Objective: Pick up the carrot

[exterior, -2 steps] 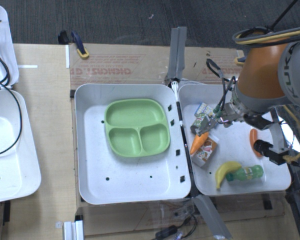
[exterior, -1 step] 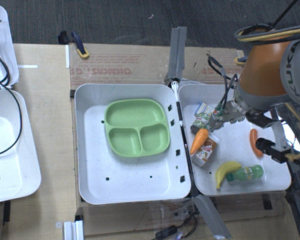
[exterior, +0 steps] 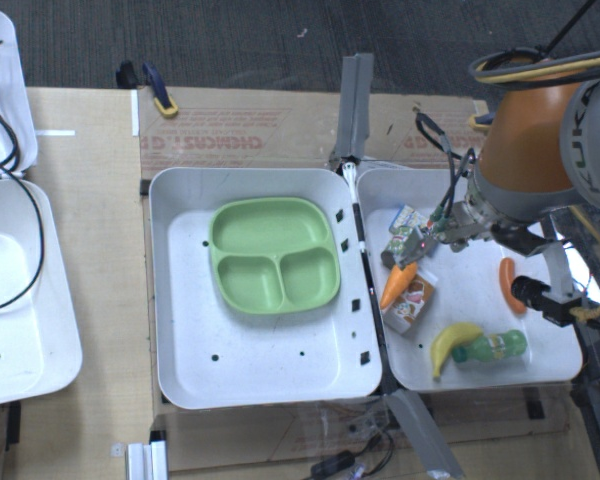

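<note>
The carrot sits in the right bin, near its left wall, tilted with its thick end toward seven o'clock and its top end up against the gripper. The gripper's tips sit right at that upper end, but whether they are open or pinching the carrot I cannot tell. A small carton lies touching the carrot at four o'clock. Further toward five o'clock lie a banana and a green bottle, side by side. At three o'clock, well apart, lies an orange-red piece. A green tray rests in the left bin.
</note>
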Motion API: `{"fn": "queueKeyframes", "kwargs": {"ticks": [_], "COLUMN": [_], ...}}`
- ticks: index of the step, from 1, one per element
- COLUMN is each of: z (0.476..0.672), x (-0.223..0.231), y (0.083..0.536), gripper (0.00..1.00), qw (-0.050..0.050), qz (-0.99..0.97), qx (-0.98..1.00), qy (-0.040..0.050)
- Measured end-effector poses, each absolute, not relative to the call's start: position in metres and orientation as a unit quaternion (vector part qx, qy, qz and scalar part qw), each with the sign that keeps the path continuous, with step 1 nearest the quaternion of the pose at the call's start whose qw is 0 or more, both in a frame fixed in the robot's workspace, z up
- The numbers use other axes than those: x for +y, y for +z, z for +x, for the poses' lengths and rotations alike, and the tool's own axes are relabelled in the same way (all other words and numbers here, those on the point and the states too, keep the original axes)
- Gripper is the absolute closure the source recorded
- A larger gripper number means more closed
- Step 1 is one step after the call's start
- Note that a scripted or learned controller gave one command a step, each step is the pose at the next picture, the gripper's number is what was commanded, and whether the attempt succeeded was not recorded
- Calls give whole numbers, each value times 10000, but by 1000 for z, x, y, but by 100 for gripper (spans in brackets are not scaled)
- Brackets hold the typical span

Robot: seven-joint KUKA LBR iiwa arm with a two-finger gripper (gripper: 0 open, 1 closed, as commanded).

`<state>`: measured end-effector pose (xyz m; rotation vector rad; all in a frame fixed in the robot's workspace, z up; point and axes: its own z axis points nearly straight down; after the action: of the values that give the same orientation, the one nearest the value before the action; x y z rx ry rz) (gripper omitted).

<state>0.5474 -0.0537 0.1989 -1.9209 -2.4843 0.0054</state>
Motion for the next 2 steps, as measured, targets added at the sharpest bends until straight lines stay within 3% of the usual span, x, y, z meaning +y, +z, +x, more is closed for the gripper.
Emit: {"fn": "queueKeyframes", "kwargs": {"ticks": [1,2], "z": [586,544], "x": [-33,-45], "y": [191,191], "gripper": [0,0], "qw": [1,5], "qz": [-5963,-5874], "qx": [-8027,-8093], "qy": [9,10]}}
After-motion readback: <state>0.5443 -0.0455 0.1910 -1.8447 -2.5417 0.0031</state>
